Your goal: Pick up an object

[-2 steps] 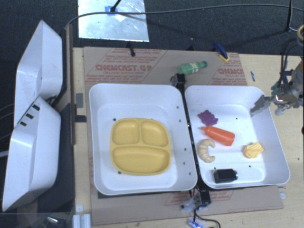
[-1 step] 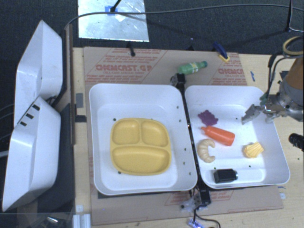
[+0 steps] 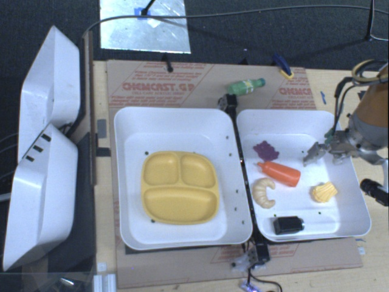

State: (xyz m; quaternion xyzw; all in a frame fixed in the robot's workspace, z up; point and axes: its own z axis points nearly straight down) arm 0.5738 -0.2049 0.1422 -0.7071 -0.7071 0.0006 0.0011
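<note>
The right bin [image 3: 304,121] holds a purple bunch of grapes [image 3: 265,149], an orange carrot [image 3: 281,173], a beige croissant [image 3: 264,192], a yellow piece of corn [image 3: 324,192] and a small black block [image 3: 287,224]. My gripper [image 3: 312,153] hangs over the right part of this bin, right of the carrot and above the corn in the picture. It is open, with nothing between its fingers. It touches none of the objects.
A yellow divided plate [image 3: 180,186] lies in the left bin [image 3: 176,119]. A green bottle [image 3: 246,87] rests on the cardboard behind the bins. Two spare white bins [image 3: 48,139] lean at the far left. Cables run along the right edge.
</note>
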